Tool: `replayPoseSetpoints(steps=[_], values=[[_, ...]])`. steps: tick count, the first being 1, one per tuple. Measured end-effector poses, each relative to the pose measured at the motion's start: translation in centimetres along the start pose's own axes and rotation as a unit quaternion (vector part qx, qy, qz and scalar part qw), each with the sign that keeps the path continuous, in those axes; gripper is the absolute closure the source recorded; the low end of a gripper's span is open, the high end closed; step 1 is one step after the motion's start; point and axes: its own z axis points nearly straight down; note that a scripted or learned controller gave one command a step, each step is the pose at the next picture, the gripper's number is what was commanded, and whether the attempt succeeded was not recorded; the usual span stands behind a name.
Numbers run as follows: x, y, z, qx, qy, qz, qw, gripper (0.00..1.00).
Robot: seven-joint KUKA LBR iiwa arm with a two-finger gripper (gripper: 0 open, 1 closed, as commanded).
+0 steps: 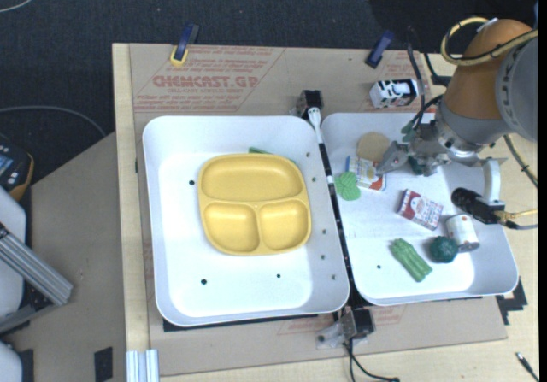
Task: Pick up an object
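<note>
The pincer hung low in the right bin — couldn't tell whether it was apart or together. The nearest target, a small card packet, lay just to its left beside the green disc.

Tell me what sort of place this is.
Most likely a robotics lab bench set up for grasping trials. Two white bins sit on a board held by clamps, the right one scattered with small test objects, with a yellow divided tray in the left one, cables trailing around, and the arm's end effector reaching in.
</note>
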Motion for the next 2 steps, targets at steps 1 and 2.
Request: replayPoseSetpoints(steps=[1, 2], values=[[0.0, 0.2, 1.8, -0.003, 0.000, 0.000, 1.0000, 0.00], [0.2, 0.5, 0.4, -0.008, 0.001, 0.000, 1.0000, 1.00]])
